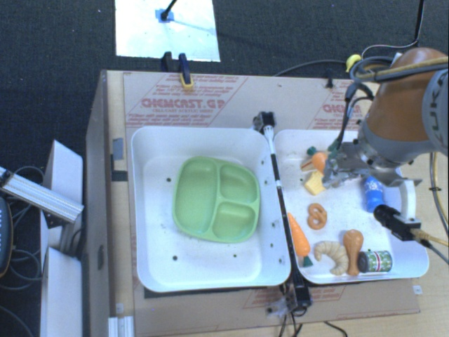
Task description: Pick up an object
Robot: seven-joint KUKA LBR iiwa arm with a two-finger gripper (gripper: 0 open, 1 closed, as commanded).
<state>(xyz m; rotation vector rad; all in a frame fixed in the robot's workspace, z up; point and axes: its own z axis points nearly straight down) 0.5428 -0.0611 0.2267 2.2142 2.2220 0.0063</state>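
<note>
The gripper (335,170) is seen low in the right white bin (410,265), beside a yellow cheese wedge (314,184); the fingers' state cannot be told.

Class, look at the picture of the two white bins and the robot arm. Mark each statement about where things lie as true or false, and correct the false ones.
1. The green tray lies in the left bin. True.
2. The carrot lies in the middle of the green tray. False: it lies in the right bin, along its left edge, by the divider.
3. The gripper is over the right bin, near the cheese wedge. True.
4. The pretzel sits on the bench outside both bins. False: it is inside the right bin.
5. The small can lies near the right bin's front edge, beside the drumstick. True.
</note>
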